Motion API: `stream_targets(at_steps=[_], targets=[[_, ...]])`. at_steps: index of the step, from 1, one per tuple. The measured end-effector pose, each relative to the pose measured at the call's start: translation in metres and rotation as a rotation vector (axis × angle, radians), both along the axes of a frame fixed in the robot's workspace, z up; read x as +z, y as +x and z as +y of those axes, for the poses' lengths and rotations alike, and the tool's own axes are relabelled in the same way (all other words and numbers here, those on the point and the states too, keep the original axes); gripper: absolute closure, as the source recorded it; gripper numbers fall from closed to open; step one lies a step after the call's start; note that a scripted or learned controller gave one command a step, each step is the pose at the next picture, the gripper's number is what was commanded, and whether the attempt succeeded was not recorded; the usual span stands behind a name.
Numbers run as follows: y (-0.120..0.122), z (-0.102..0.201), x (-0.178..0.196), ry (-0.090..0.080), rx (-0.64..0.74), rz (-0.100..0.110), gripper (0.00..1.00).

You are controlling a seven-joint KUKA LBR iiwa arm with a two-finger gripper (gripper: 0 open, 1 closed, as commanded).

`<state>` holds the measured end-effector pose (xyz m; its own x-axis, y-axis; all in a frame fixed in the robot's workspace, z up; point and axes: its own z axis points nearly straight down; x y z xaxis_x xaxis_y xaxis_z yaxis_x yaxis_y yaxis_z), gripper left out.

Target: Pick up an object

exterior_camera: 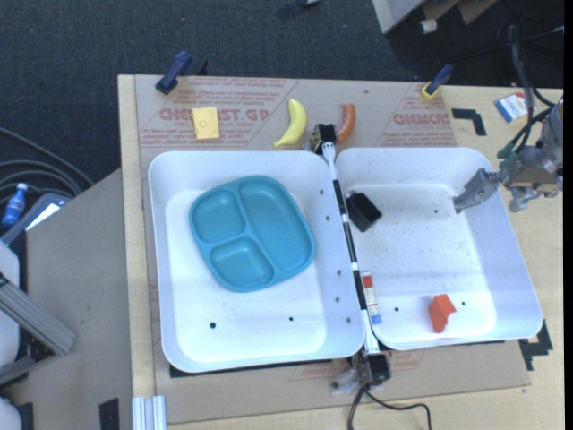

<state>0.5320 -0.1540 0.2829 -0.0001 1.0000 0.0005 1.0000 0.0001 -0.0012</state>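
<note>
Two bins: one blue tray (252, 232) left; one orange block (441, 312), one black piece (363, 210) right; hand (498, 191) spread.

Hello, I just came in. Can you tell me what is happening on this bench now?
A robot arm reaches in from the right, and its claw hangs over the right edge of the right bin. It holds nothing yet. That bin contains a small black object near its left wall and an orange block near the front. The left bin holds a blue divided plate.
</note>
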Motion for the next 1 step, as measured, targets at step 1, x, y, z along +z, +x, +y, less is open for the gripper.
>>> stream_targets(at_steps=[1], targets=[[0.0099, 0.0437, -0.1566, 0.001, 0.000, 0.001, 0.00]])
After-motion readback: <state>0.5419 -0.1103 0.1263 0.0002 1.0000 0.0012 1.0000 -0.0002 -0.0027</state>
